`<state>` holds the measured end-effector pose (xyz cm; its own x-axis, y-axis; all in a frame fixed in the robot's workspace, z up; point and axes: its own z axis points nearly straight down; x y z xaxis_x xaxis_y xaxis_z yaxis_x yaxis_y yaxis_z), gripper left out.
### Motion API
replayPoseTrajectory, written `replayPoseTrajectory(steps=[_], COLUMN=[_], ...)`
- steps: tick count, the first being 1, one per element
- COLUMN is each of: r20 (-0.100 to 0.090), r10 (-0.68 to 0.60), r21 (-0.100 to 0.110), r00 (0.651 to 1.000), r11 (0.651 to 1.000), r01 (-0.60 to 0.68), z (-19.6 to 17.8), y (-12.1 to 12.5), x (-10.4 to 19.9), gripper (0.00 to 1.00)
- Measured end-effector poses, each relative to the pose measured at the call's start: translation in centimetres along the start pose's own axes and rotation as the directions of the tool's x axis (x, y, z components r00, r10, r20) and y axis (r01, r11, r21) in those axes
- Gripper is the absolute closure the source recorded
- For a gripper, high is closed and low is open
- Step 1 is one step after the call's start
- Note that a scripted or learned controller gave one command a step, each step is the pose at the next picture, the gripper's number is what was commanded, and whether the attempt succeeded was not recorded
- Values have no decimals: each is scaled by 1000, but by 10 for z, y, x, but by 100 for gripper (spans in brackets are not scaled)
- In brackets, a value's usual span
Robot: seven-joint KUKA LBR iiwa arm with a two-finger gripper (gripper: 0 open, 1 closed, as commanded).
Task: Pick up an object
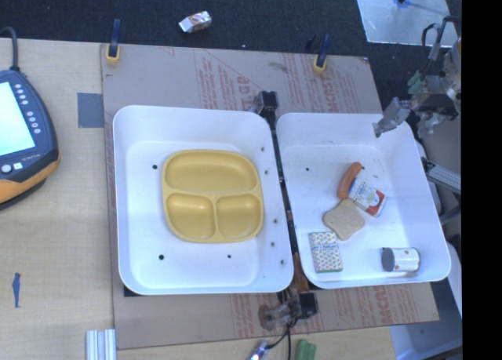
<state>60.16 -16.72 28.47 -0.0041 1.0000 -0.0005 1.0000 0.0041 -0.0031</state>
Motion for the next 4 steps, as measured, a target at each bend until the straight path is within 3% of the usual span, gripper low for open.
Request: replayPoseTrajectory(steps=[1,2,3,4], r20=[0,1,1,1], r10=[-3,-2,-1,-2], r21=[3,2,0,2], r00=[1000,1000,1000,1000], r11=[1000,1000,1000,1000], r01=[3,2,1,2], z=[145,193,193,193], y=[34,-8,13,1], x=[7,21,17,11], gripper=[0,0,0,0])
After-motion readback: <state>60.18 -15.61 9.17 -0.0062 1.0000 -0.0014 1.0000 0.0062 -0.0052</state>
